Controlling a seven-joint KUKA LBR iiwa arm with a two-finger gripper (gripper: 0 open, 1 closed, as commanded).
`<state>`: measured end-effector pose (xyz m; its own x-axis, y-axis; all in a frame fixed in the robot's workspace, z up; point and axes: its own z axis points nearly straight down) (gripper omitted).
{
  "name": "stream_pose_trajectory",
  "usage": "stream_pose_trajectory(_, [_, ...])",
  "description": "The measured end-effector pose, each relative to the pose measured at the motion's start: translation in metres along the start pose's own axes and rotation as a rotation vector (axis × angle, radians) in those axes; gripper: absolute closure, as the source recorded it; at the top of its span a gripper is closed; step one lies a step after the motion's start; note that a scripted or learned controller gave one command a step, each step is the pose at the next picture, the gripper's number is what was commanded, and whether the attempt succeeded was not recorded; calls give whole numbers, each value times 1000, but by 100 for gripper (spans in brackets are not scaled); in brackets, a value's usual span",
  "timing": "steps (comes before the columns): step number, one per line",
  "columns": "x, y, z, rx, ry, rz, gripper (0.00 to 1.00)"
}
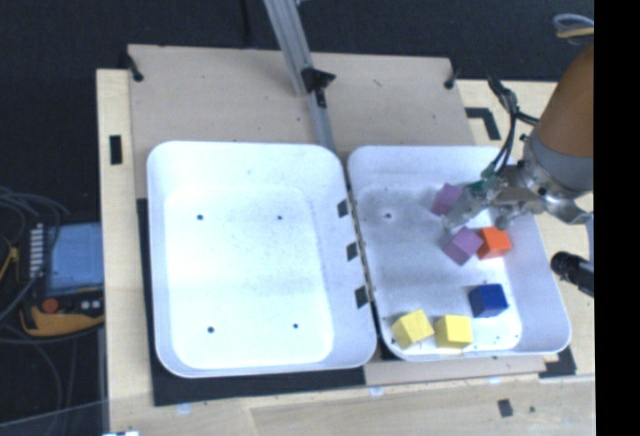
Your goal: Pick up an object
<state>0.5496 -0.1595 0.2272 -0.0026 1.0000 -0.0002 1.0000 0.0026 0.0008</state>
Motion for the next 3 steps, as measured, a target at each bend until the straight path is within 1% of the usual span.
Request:
stream_pose_trajectory(1, [0,0,0,-1,0,2,0])
stream_pose_trajectory(2, [5,3,45,4,0,4,0])
stream_pose_trajectory(3, [7,1,100,-7,-8,5,0])
